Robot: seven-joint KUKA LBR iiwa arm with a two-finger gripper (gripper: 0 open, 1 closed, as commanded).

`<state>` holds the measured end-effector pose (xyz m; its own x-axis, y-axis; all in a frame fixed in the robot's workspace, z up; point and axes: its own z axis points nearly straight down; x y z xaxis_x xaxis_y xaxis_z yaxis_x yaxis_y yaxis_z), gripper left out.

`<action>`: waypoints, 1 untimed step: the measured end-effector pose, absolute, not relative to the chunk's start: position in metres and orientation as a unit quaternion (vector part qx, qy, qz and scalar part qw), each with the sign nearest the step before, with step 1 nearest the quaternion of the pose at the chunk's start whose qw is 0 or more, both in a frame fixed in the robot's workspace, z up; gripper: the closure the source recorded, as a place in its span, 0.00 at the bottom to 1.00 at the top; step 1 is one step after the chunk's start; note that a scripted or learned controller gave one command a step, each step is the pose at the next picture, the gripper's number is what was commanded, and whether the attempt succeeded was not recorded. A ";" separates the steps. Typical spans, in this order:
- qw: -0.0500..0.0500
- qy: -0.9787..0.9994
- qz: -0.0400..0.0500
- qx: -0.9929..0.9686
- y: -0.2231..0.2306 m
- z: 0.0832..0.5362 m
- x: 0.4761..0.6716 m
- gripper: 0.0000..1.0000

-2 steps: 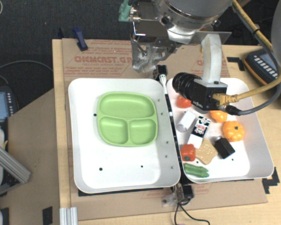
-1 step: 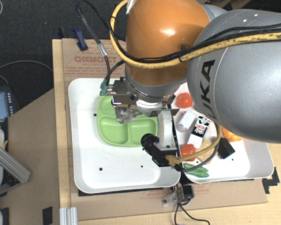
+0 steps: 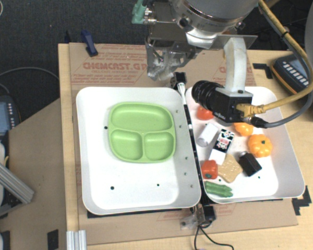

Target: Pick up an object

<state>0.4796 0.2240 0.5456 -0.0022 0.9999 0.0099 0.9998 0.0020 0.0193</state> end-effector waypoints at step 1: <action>-0.002 0.705 -0.007 0.709 0.183 0.422 0.478 1.00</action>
<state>0.4783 0.1835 0.4216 0.0056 1.0000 -0.0061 0.9999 -0.0056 -0.0125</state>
